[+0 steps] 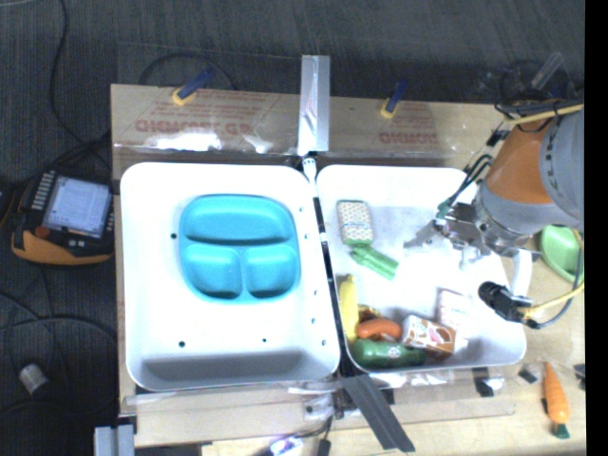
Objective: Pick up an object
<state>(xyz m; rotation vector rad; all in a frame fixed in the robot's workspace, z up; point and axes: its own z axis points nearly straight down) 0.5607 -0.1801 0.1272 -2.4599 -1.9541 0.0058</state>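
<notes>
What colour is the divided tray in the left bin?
Light blue tray, clearest in the camera view.

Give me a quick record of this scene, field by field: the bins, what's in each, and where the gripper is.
left bin: holds a blue divided tray
right bin: patterned packet, green stick-shaped item, yellow item, orange item, dark green item, small carton, small white-and-pink item
gripper: over the right bin's far right part, nothing seen between its fingers
outside the bins: an orange carrot-shaped item on the bench, near right
</notes>
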